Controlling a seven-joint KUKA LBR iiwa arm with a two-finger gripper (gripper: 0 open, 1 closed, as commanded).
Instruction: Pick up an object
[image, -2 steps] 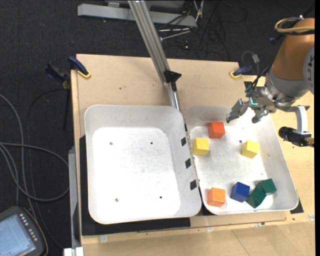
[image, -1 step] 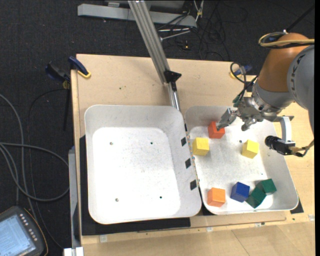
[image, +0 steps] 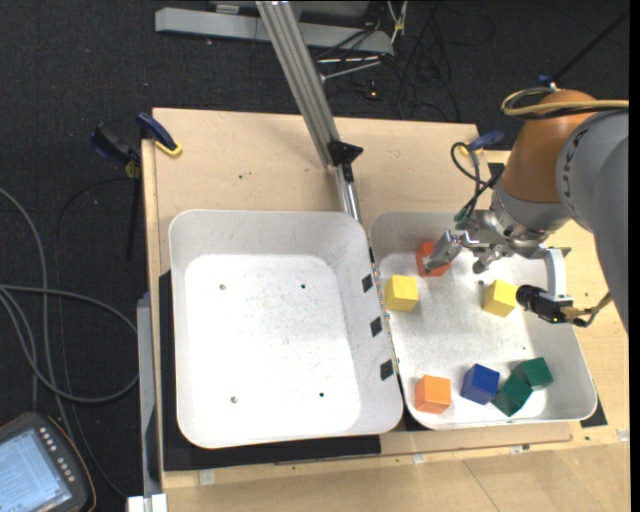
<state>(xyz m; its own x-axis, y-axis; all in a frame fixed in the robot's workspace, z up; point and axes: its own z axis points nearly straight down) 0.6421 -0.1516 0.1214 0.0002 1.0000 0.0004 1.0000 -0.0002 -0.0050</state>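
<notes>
fingers (image: 462, 252): spread apart, one grey tip low at the left near a red-orange block (image: 430, 256), the other tip further right, over bare bin floor. nothing sits between them; no hold on anything.

red-orange block: back-left part of the right bin (image: 575, 400), partly hidden behind the left fingertip. touching or just beside it, cannot tell which. judged the likely target, being closest to the fingers.

other candidates in the right bin: yellow block (image: 401, 292) just in front of the red-orange one, near the bin's left wall; second yellow block (image: 499, 297) to the right, beside a black fitting (image: 545, 303) on the wrist. front of bin: orange block (image: 433, 392), blue block (image: 481, 383), two green blocks (image: 523, 384) close together, blue touching or nearly touching green.

left bin (image: 190, 330): white, speckled floor. both bins on the table (image: 250, 160).

step in hand (judgement): lining up over a block before closing. to do it well, shift left so the block is centred between the tips, not under one of them; a tip landing on top would push or tip it. descend fully to the bin floor before closing. watch the bin's back wall, close behind the block.
</notes>
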